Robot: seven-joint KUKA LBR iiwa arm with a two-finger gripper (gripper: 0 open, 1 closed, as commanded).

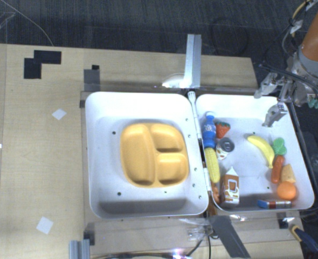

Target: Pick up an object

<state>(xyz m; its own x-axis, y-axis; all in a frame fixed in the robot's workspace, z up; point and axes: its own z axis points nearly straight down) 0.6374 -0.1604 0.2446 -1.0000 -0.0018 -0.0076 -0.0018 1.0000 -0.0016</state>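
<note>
The right bin holds several toy foods. A blue bottle and a corn cob lie along its left wall, with a strawberry beside the bottle. A banana lies mid-bin, a juice carton near the front. Down the right side sit a green piece, a carrot and an orange. My gripper hovers over the bin's back right corner, open, with nothing between its fingers, above and behind the banana.
The left bin holds a yellow divided plate. A metal post stands behind the wall between the bins. A small grey disc and a red-and-blue marker also lie in the right bin.
</note>
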